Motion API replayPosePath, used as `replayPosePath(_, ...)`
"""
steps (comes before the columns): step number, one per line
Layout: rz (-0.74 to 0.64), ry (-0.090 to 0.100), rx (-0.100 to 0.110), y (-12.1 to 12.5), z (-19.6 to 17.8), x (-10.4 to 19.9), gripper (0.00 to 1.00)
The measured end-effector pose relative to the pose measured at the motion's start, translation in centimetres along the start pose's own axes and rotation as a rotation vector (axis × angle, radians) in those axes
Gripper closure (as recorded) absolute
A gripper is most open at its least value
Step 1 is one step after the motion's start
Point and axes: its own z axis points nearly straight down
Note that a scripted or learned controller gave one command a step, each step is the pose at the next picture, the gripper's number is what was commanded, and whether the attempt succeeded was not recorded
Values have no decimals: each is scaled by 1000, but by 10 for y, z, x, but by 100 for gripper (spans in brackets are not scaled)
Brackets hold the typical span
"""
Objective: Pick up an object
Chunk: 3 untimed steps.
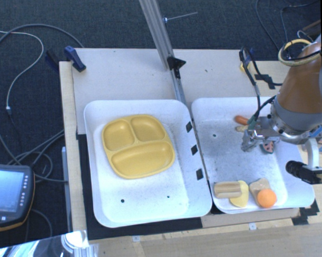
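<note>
The gripper point(255, 140) hangs low over the right bin point(220, 165), but whether its jaws are open or shut cannot be told. A small orange piece point(241, 119) lies just beyond them toward the back; an orange ball point(267, 198) and tan blocks point(227, 189) sit well forward. This looks like the approach step; next comes settling over one item. The yellow tray point(138, 146) lies far left.

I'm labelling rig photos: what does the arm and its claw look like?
The arm is bulky and rounded, orange-brown above a grey wrist section. Black cables run along it. The claw is small, metallic grey, with a reddish detail beside it.
</note>
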Motion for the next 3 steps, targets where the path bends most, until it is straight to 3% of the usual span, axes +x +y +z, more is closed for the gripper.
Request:
replayPosePath(1,0,0,-2,6,-64,3,100)
replayPosePath(3,-5,4,11,-1,-35,116,100)
